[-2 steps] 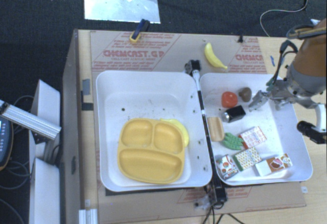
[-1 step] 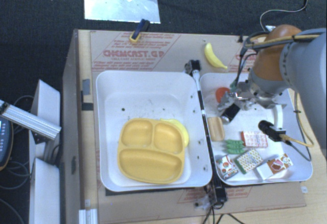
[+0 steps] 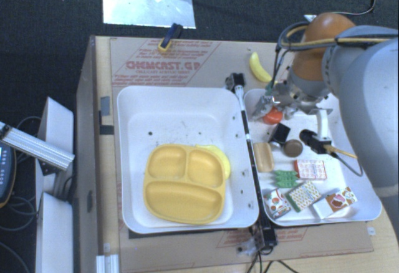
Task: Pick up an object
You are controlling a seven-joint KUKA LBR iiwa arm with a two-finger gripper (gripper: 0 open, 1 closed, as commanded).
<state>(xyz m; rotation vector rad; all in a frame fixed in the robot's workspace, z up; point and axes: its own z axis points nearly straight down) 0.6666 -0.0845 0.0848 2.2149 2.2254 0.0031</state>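
My gripper [image 3: 268, 107] hangs low over the far left corner of the right bin [image 3: 368, 203], under the grey arm with its orange band. A small red-orange object [image 3: 273, 118] lies right beneath it, touching or nearly touching; I cannot tell whether it is held. Just in front of that lie a small black block [image 3: 280, 134] and a brown ball [image 3: 293, 148]. A tan block [image 3: 263, 156] rests by the bin's left wall, with a green toy [image 3: 285, 178] in front of it. Several printed cards and small boxes [image 3: 303, 195] lie along the bin's near side.
In the left bin [image 3: 131, 110] a yellow divided plate [image 3: 185, 183] sits toward the near side. A yellow banana [image 3: 259, 67] lies on the bench behind the right bin. The divider rail [image 3: 248, 141] runs between the bins.
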